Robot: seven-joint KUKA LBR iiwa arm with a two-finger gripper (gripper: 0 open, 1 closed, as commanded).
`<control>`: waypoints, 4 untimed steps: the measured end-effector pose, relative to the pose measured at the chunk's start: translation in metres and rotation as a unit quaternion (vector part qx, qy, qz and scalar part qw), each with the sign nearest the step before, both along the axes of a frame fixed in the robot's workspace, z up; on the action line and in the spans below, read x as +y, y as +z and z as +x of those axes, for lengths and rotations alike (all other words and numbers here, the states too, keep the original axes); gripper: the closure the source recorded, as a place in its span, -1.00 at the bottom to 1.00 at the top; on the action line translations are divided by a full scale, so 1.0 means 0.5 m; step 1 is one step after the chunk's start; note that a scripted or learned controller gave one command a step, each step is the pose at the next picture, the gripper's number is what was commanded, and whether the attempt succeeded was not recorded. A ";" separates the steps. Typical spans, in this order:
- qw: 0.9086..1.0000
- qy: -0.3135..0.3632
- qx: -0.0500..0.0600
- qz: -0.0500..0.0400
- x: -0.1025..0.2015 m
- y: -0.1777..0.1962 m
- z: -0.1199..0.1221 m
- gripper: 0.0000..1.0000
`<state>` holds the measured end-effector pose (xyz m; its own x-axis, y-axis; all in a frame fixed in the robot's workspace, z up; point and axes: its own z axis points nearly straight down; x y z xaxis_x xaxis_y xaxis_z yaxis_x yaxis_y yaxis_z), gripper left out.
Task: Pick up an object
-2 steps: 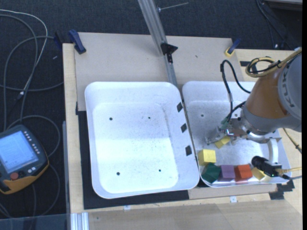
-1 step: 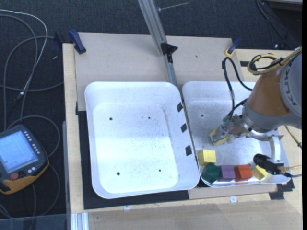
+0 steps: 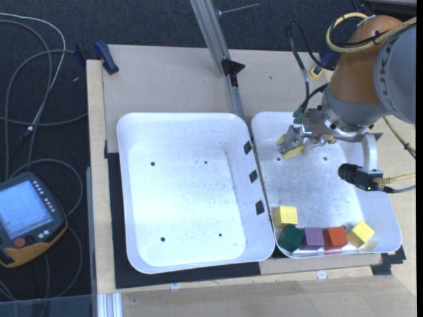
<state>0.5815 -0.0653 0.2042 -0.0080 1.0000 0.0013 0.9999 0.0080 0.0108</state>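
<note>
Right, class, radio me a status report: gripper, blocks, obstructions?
Gripper over right white bin, upper end, something yellowish at its tip. Five blocks along near wall: yellow cube, green, purple, red, yellow. Nothing blocking.

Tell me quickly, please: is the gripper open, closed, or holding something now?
Gripper: over the right bin; something yellowish is at its tip, but open, closed or holding cannot be told.

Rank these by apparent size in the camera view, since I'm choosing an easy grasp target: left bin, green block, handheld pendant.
1. left bin, by far the largest.
2. handheld pendant on the floor, partly cut off at the edge.
3. green block, smallest, in the right bin.
</note>
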 end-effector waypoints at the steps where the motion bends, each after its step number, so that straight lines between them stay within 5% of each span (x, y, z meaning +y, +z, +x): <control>1: 1.000 -0.003 0.006 -0.001 -0.008 -0.009 -0.007 -1.00; 2: 1.000 -0.005 0.011 0.000 -0.042 -0.219 -0.035 -1.00; 3: 1.000 -0.004 0.002 -0.002 -0.095 -0.143 0.055 -1.00; 4: 1.000 -0.003 -0.002 -0.004 -0.069 -0.154 0.108 -1.00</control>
<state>0.6357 -0.0997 0.1272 -0.0024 1.0000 -0.0070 0.9999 0.0025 0.0148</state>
